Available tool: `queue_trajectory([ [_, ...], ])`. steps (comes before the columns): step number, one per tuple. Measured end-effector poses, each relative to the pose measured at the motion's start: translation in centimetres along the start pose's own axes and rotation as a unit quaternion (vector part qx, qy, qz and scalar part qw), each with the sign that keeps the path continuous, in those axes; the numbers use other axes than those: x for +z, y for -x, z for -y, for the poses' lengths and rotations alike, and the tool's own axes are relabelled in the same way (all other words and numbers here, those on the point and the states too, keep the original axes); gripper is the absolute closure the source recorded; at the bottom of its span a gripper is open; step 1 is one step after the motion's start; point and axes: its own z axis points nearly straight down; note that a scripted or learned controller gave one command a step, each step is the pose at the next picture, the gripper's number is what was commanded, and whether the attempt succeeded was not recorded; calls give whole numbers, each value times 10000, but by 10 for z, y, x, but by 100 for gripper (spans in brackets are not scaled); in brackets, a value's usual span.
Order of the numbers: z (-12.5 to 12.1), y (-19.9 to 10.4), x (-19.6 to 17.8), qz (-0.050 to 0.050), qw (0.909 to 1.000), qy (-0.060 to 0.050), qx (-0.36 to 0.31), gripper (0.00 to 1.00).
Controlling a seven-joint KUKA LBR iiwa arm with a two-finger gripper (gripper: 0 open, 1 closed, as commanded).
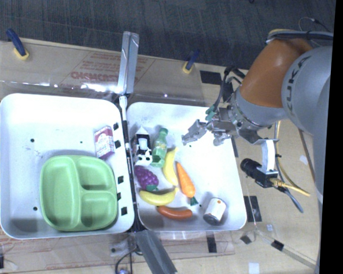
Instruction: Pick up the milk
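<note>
The milk (142,148) is a small carton with black and white cow patches. It stands at the left wall of the right bin (227,166), next to a green bottle (160,140). My gripper (205,134) hangs over the upper middle of the right bin, to the right of the milk and well apart from it. Its fingers (191,134) are spread open with nothing between them.
The right bin also holds two bananas (170,165), a carrot (185,179), purple grapes (146,175), a red sausage (175,212) and a can (215,210). In the left bin (21,130) lie a green divided plate (80,193) and a red carton (104,141).
</note>
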Motion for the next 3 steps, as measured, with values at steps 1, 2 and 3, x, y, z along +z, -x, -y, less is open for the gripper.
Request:
queue_trajectory([
  [1,-84,-55,49,2,9971,7,762,0],
  [2,-42,-112,49,3,9972,-2,-745,0],
  [3,-12,-129,50,4,9917,-3,-1283,0],
])
